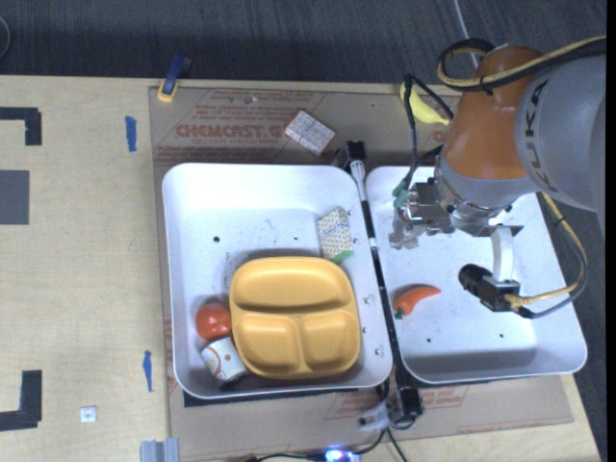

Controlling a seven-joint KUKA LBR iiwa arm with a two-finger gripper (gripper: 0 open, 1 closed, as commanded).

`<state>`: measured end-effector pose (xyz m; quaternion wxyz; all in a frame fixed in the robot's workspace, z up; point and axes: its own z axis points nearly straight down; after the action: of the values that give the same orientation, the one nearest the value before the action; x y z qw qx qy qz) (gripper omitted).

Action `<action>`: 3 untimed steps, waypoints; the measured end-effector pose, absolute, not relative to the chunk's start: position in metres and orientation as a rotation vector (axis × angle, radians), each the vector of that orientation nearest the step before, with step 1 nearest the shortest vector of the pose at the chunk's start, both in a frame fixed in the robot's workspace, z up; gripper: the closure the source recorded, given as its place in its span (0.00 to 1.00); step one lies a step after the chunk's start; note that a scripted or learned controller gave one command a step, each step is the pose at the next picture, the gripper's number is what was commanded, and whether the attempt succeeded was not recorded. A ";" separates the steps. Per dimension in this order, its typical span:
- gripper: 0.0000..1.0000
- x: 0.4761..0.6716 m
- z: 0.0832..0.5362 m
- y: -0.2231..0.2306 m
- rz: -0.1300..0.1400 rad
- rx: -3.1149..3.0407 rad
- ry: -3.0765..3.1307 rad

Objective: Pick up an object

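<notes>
Since I cannot tell how the metal gripper [416, 221] is set, I should lower it slowly over the small orange carrot-shaped toy [416, 299].

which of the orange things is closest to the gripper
The small orange carrot-shaped toy, alone in the right bin just below the gripper. The orange ball and yellow-orange tray sit in the left bin.

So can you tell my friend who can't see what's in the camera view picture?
A grey and orange robot arm's gripper hangs over the right bin, where a small orange carrot toy lies. The left bin holds a yellow divided tray, a red-orange toy and a patterned packet.
</notes>
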<state>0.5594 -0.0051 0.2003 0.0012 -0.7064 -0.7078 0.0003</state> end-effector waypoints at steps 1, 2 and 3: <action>1.00 0.572 0.185 -0.021 0.001 -2.222 -2.221; 1.00 0.575 0.196 0.003 -0.002 -2.220 -2.225; 1.00 0.479 0.207 -0.020 0.001 -2.221 -2.219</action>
<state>0.4792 -0.0197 0.2070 0.0008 -0.7074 -0.7068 0.0004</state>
